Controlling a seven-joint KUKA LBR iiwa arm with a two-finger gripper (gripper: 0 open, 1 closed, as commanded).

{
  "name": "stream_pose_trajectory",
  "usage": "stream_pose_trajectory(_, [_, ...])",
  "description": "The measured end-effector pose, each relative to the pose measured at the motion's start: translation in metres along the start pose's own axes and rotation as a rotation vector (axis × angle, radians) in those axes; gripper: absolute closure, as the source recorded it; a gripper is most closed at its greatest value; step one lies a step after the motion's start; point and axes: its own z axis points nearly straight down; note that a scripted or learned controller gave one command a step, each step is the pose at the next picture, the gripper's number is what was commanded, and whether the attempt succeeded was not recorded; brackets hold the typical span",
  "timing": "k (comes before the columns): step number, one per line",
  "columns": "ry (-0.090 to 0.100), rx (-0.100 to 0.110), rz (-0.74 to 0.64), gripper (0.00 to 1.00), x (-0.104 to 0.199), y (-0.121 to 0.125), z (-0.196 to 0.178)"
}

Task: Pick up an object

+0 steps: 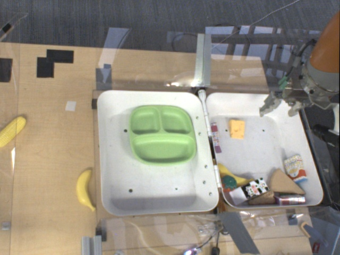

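While the gripper (280, 105) hung with fingers apart and nothing between them over the right bin (265, 142) at its two o'clock corner, we saw an orange card (237, 129) at the bin's eleven o'clock and clutter (263, 189) heaped along six. A green divided plate (161, 133) sat in the left bin (114, 158); two bananas (85, 189) lay on the bench (48, 142).

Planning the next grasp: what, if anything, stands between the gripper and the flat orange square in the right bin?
Nothing visible. The gripper hovers over bare white floor of the right bin; the flat orange square lies alone.
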Motion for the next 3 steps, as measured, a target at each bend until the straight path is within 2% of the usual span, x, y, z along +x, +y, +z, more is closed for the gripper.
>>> stream_pose_trajectory(1, [0.001,0.001,-0.283,0.0,0.038,0.017,0.128])
stream_pose_trajectory(2, [-0.001,-0.008,-0.162,0.0,0.008,-0.01,0.156])
stream_pose_trajectory(3, [-0.001,-0.006,-0.38,0.0,0.05,0.059,0.157])
